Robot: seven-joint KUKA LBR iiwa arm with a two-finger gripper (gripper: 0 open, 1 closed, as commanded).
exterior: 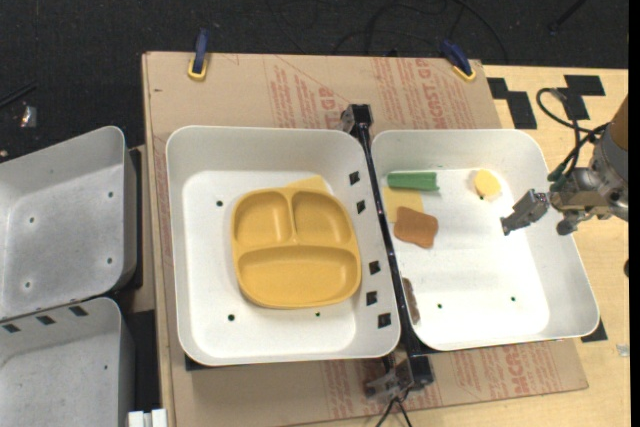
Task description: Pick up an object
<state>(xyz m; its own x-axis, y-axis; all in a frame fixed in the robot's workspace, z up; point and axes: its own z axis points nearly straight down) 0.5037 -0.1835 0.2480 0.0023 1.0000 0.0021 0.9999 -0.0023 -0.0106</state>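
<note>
The right bin point(480, 315) holds a green bar point(412, 180), a small pale yellow piece point(486, 183), a brown chunk point(417, 229) and a flat yellow piece point(402, 204) partly under the brown chunk. My gripper point(545, 218) hangs over the bin's right rim, to the right of and slightly below the pale yellow piece. Its fingers are spread open and nothing lies between them.
A yellow divided plate point(297, 248) lies in the left bin point(200, 315). A black divider point(378, 235) runs between the two bins. Spare white bins point(60, 215) sit off the bench at the left. Cables trail at the right edge.
</note>
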